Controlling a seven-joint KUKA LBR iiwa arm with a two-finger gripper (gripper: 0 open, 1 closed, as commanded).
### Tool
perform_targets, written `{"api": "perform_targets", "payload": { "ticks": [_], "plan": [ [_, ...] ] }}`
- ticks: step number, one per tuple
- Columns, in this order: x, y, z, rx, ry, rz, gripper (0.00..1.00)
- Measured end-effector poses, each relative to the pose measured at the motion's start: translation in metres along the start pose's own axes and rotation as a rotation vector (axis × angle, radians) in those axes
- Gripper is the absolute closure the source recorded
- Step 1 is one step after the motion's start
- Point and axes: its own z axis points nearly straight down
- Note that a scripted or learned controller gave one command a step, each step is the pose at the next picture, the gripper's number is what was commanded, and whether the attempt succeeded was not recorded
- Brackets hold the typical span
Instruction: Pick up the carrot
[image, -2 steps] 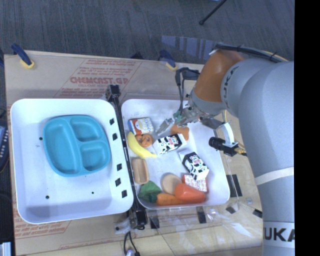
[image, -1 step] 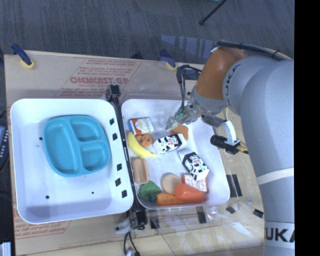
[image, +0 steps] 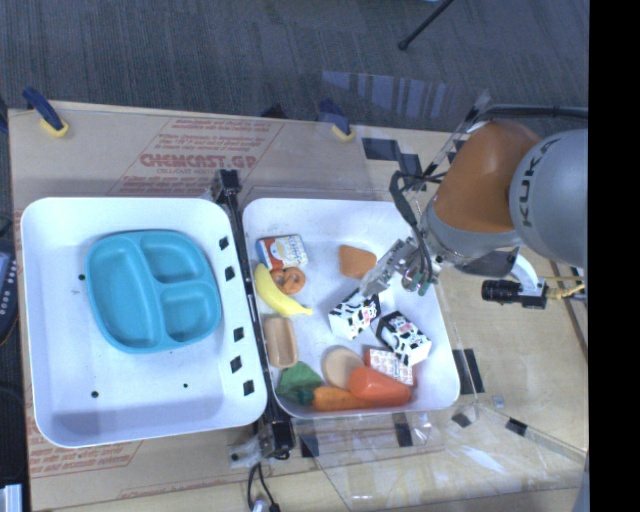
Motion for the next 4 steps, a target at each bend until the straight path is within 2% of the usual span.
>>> {"api": "perform_targets", "payload": {
  "ticks": [1, 2, 3, 4],
  "plan": [
    [0.0, 0.0, 0.0, 0.0, 0.001, -0.001, 0.0],
    [-0.033, 0.029, 0.044, -0.001, -0.002, 0.314, 0.0],
    [-0.034, 0.03, 0.032, -0.002, -0.005, 0.309, 1.0],
    [0.004, 0.071, -0.021, -0.004, -0.003, 0.425, 1.0]
  ]
}}
